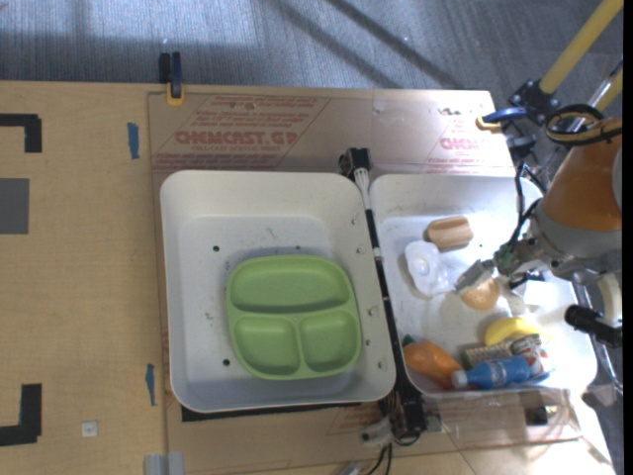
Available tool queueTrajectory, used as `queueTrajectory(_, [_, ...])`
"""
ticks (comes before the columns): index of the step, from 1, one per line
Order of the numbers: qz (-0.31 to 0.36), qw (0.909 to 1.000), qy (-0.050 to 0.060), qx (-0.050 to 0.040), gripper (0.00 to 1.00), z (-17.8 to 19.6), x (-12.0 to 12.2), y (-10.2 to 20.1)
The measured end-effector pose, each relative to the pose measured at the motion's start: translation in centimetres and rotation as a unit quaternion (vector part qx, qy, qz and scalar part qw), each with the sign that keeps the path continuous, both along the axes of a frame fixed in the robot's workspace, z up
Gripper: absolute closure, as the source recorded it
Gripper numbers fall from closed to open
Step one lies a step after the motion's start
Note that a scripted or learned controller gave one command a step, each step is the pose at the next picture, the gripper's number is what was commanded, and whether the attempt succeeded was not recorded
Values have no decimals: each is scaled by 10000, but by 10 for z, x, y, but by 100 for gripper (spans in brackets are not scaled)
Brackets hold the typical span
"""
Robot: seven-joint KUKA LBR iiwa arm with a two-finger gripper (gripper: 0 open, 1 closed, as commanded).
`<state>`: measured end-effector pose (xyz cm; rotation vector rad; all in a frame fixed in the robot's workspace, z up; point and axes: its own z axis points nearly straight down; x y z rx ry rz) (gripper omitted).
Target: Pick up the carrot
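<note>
even, fairly bright overhead light. the right bin (554,201) is washed out toward 3 o'clock, with glare on its white floor. soft shadow lies under the green divided plate (292,315) toward 7 o'clock. pale light streaks cross the grey floor (297,18) at 12 o'clock. overall slightly soft, grainy focus.

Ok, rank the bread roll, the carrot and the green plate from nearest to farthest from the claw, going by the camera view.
1. The bread roll, in the right bin, up and left of the claw.
2. The carrot, same bin, at its lower left, below the claw.
3. The green plate, in the left bin, well to the claw's left.
</note>
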<state>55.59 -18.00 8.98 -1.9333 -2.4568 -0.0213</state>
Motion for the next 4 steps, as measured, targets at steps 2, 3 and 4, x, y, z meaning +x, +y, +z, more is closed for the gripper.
queueTrajectory(2, [1462, 9892, -73, -118, 0, 3, -66, -15])
queueTrajectory(3, [1444, 9894, -109, -137, 100, 12, -64, -16])
queueTrajectory(4, [1434, 9894, -149, -157, 100, 22, -62, -15])
